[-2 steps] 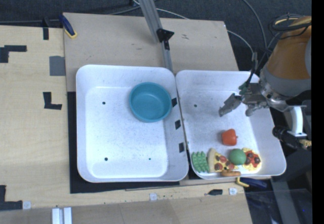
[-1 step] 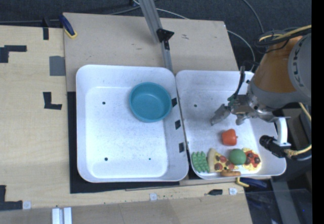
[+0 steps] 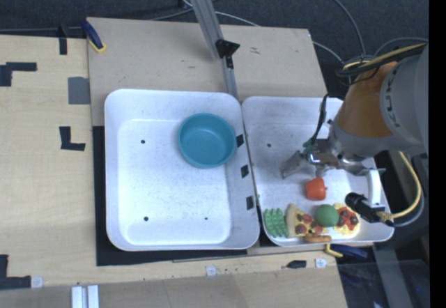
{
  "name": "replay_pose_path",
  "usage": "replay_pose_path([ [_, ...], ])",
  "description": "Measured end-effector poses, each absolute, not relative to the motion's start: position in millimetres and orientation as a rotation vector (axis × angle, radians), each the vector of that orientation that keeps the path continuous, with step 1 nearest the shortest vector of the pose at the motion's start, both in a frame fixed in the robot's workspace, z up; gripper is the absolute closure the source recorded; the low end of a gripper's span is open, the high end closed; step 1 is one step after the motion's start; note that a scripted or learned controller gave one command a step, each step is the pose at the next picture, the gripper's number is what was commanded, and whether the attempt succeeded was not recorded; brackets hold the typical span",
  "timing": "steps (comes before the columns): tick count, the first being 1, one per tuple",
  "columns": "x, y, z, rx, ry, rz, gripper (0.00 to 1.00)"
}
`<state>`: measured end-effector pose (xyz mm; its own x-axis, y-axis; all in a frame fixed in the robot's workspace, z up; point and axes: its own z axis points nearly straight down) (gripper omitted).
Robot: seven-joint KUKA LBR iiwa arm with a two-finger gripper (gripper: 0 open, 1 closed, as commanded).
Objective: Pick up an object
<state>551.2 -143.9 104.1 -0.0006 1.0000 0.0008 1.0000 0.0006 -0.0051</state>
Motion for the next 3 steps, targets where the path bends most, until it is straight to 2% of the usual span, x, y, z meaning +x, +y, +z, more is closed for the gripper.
replay_pose_path([
  [1, 551.6, -144, 90, -2.222, -2.223, 0.000, 0.00],
  [2, 552.3, -145, 101, -2.224, -2.224, -0.001, 1.00],
  [3, 544.5, -140, 151, -2.222, -2.224, -0.003, 1.00],
])
